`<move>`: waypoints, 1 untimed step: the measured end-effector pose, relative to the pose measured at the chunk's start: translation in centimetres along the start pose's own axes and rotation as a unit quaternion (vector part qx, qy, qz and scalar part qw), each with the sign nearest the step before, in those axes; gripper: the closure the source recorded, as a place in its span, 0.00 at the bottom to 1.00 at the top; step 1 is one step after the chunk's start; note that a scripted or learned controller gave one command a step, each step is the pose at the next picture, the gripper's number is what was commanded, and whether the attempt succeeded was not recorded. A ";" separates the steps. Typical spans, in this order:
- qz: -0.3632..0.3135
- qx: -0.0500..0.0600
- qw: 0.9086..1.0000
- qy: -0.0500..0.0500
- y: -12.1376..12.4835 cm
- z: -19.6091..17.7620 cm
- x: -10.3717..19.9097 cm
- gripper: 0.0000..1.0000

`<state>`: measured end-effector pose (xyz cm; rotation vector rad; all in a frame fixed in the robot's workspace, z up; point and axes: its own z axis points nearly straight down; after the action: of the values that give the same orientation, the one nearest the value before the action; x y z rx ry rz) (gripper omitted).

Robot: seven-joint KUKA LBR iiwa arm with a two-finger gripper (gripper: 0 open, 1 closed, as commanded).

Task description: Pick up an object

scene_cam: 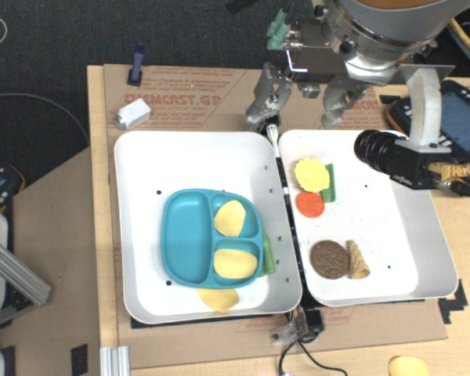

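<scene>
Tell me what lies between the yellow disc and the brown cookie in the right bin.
In the camera view, an orange-red disc lies between the yellow disc and the brown cookie.

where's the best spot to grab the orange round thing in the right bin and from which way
Probably straight down from above. The orange round piece lies flat on the right bin floor, so its rim is the part to pinch. A yellow piece touches its far edge, with a green strip near its upper right, so put the fingers on its left and right sides. The gripper is open above the bins' far edge.
</scene>
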<state>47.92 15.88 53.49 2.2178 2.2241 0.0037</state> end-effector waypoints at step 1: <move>0.002 0.007 1.000 -0.003 -0.1 9.4 0.2 0.00</move>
<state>47.84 16.07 44.11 2.2258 2.2240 -0.0165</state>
